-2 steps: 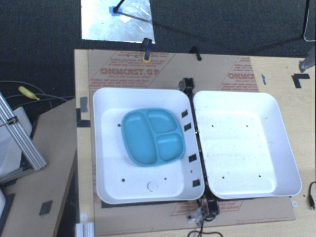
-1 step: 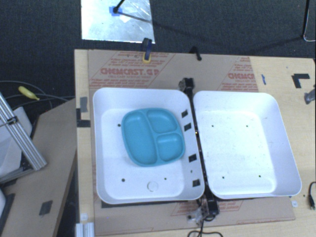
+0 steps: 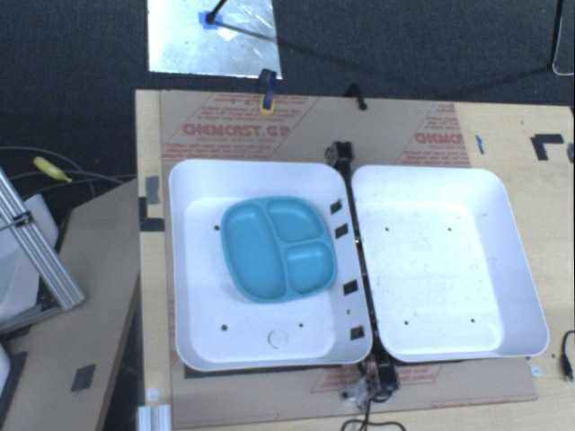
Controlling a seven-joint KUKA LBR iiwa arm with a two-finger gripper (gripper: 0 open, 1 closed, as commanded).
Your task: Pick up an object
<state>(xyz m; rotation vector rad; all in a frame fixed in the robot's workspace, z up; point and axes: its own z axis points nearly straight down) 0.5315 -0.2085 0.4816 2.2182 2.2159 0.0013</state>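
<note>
Here we are over the table (image 3: 503,133), and the thing to watch is the blue divided plate (image 3: 278,248). It lies flat in the left bin (image 3: 193,241), roughly mid-floor and a touch toward the bin's far side. It is turned slightly askew to the bin walls. One long compartment runs down its left side, with two smaller ones stacked on its right. Its right edge sits close to the wall shared with the neighbouring bin but looks clear of it.

Just nearer the camera from the plate, a faint small ring (image 3: 277,338) rests on the same bin floor, well apart from the plate. The right bin (image 3: 503,241) sits hard up against the left one, and a row of small black clips (image 3: 342,232) runs along the seam between them.

As for the claw: how far open it is, and whether it has hold of anything, I cannot tell. So the plate's position relative to it cannot be told either. Nothing touches the plate.

Under both bins lies a brown sheet (image 3: 395,124) with red lettering. Beyond it, a silvery panel (image 3: 180,25) lies on the dark floor.
</note>
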